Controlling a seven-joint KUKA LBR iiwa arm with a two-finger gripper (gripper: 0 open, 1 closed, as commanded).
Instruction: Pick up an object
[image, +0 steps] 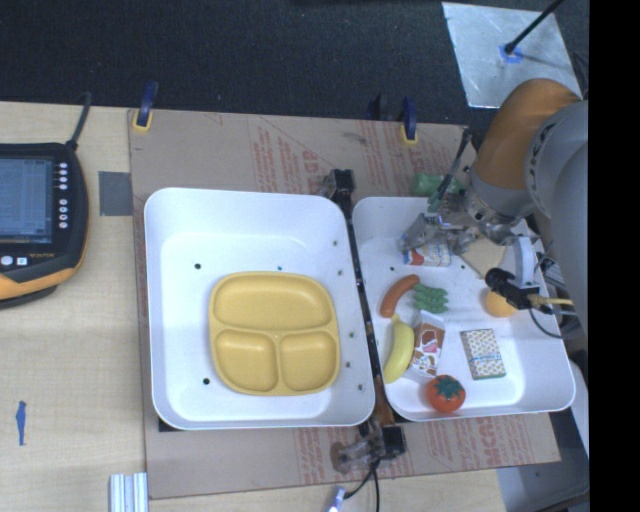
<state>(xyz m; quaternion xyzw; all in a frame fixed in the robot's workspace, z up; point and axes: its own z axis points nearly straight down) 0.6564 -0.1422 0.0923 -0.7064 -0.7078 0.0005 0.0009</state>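
**Arm Low Over the Right Bin's Upper Edge**

Pale wood formed the surface (70, 400), with a brown cardboard sheet (250, 150) spread over its middle and two shallow white bins side by side on that sheet. At the left of the frame lay a black-and-orange handheld control pendant (30, 225) with a grey screen.

The left white bin (170, 300) held a yellow plastic tray with three compartments (273, 332), lying flat at its centre.

The right white bin (540, 395) carried the small items. An orange-red toy sausage (399, 293) lay near its left wall, with a green leafy toy piece (431, 297) just beside it to the right. Below them a yellow toy banana (399, 350) touched a small red-and-white carton (429, 348). A small pale box with a blue-patterned face (483, 353) sat to the right of the carton, and a red toy tomato with a green stalk (446, 394) rested near the bin's lower edge. A yellow-orange rounded item (499, 303) lay near the right wall, partly covered by black cabling.

The grey arm with its orange band (525, 120) came in from the upper right of the frame. Its gripper (432, 238) hung low over the upper part of the right bin, just above a small red-and-white packet (430, 257). Whether the gripper was spread or closed could not be told, nor whether it had hold of anything.
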